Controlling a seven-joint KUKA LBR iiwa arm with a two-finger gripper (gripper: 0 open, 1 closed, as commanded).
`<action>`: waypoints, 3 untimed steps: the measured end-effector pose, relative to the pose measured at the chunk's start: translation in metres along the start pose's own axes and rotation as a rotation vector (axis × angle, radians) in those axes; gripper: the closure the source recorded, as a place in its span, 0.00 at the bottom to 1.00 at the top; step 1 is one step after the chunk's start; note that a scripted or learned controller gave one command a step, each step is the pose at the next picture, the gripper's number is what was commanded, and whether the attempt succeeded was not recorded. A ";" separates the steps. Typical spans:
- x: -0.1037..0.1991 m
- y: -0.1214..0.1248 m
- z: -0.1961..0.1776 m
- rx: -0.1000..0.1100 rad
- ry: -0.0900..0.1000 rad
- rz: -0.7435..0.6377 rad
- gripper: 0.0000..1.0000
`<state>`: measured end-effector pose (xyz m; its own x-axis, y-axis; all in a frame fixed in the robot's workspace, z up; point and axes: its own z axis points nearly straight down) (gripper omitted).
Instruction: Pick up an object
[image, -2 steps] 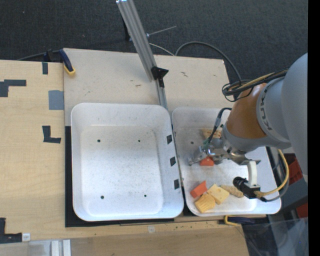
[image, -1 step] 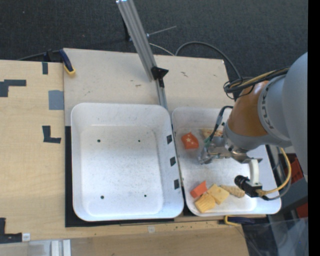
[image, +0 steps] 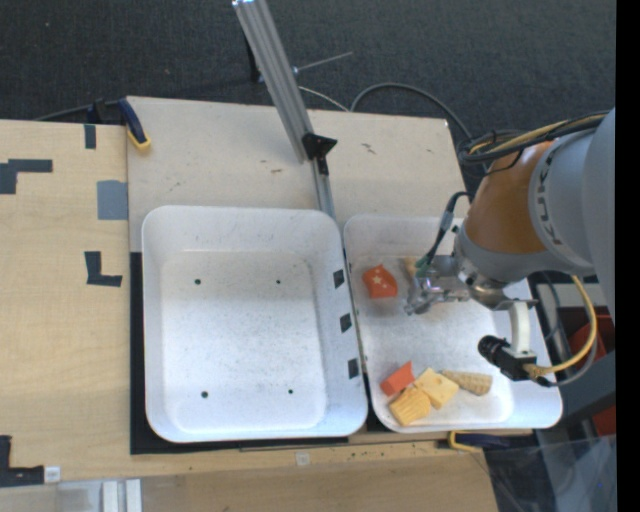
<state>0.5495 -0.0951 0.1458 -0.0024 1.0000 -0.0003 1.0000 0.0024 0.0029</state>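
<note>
The orange block (image: 379, 282) is lying in the right bin (image: 530, 405), just beside the gripper (image: 424, 297), which is hovering near it. Whether the gripper is grasping anything, one cannot tell. Nothing is looking lifted yet, so the pick is probably still remaining.

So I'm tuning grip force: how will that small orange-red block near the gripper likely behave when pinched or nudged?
The orange-red block looks chunky and flat-sided, so it probably slides rather than rolls. It seems small and likely light, so a nudge from the gripper could scoot it across the smooth right bin. It looks rigid, though that's uncertain.
</note>
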 end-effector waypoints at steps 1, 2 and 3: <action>0.000 0.000 -0.063 -0.002 -0.001 0.001 1.00; 0.000 0.001 -0.093 0.000 0.000 0.001 1.00; 0.051 0.020 -0.081 0.005 0.001 -0.004 1.00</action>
<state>0.5688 -0.0442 0.2272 -0.0063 1.0000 0.0010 1.0000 0.0063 -0.0018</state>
